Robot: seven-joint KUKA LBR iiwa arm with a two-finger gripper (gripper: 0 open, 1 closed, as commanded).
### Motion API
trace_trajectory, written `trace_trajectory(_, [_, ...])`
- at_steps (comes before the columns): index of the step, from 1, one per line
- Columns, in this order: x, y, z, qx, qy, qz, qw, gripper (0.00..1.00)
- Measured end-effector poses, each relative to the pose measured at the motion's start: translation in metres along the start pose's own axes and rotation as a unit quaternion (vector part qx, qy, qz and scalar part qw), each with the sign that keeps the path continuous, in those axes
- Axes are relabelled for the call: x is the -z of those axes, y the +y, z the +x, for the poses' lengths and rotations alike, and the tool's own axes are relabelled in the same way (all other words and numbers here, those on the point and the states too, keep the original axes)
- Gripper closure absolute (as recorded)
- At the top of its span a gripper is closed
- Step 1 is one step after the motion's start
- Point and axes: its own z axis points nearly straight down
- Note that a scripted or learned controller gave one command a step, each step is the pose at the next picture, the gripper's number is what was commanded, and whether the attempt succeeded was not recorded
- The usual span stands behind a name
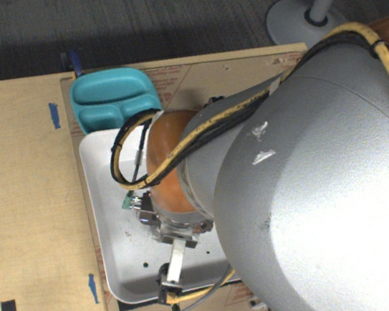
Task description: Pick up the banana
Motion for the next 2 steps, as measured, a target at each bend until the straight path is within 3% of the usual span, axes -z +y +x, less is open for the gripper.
trace_trajectory(1, [0.0101,0.0000,0.0008,0.000,0.001,0.000,1.0000,1.00])
trace_trajectory(2, [0.0095,-0.0002,0.0006,0.000,0.000,0.000,1.0000,0.00])
